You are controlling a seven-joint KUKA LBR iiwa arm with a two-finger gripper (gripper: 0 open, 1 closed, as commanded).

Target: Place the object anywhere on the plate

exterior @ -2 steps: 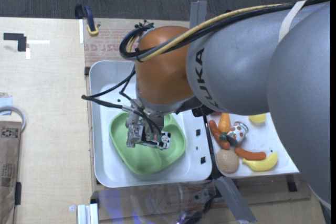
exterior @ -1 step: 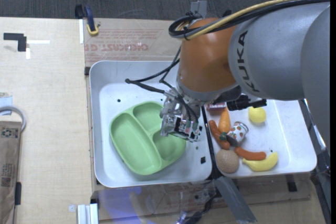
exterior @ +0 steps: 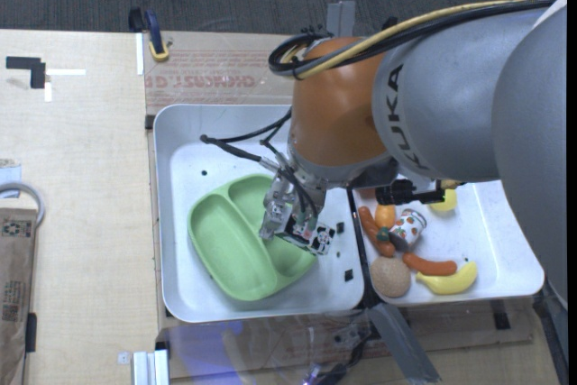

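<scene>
Over the green plate (exterior: pixel 236 241), which is lying in the left-hand white bin (exterior: pixel 176 194), the gripper (exterior: pixel 287 221) is hanging down from the arm (exterior: pixel 433 95) and pointing at the plate's right-hand compartment. The plate is split by a ridge into two hollows, and its long axis is running on a slant from upper right to lower left. Something small, pale with dark and red specks, the object (exterior: pixel 306 237), is showing at the lower right of the gripper tip, just above the plate's right edge. It is too blurred to name, and I cannot tell whether it is sitting between the fingers, hanging off them, or already resting on the plate; so I cannot say whether the gripper is clenched or released.

Judging from this, the move ahead is turning on one relation: the plate is lying directly beneath the gripper and spreading away to its lower left, so a drop here would land near the plate's right rim, while a small shift to the lower left would be putting it safely over a hollow.

To the right of the plate, past the bin wall, toy foods are lying in the second bin (exterior: pixel 505 221): a banana (exterior: pixel 448 280), a carrot (exterior: pixel 368 225) and a round bun (exterior: pixel 391 278).
</scene>
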